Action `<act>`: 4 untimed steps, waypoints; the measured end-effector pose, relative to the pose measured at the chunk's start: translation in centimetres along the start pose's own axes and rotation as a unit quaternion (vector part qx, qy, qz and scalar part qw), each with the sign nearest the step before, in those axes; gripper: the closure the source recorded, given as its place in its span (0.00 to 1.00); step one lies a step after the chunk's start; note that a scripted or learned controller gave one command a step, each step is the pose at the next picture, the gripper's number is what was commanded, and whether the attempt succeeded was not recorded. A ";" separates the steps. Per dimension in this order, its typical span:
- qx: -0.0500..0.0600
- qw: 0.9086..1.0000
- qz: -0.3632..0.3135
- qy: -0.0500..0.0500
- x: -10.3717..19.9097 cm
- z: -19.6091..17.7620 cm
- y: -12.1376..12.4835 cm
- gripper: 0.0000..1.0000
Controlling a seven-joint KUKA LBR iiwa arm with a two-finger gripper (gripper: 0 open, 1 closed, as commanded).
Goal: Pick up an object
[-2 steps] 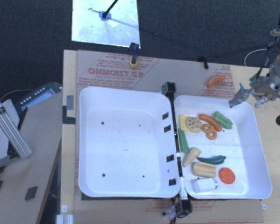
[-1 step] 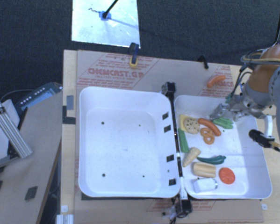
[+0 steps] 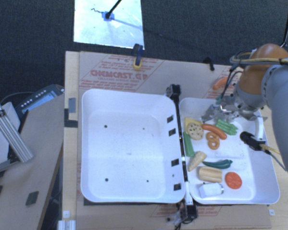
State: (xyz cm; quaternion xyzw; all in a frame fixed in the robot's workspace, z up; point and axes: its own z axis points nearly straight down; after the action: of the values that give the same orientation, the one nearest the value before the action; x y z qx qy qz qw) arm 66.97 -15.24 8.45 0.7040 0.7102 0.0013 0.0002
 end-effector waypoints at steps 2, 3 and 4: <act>-0.001 1.000 0.005 -0.002 -1.7 -0.1 -6.5 0.00; -0.002 1.000 0.003 -0.002 -1.5 -1.2 -6.4 1.00; 0.002 1.000 0.004 -0.001 -2.1 0.1 -9.0 1.00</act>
State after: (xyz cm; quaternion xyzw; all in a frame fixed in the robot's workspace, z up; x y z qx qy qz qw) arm 58.00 -17.42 8.37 0.7068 0.7074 -0.0005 -0.0007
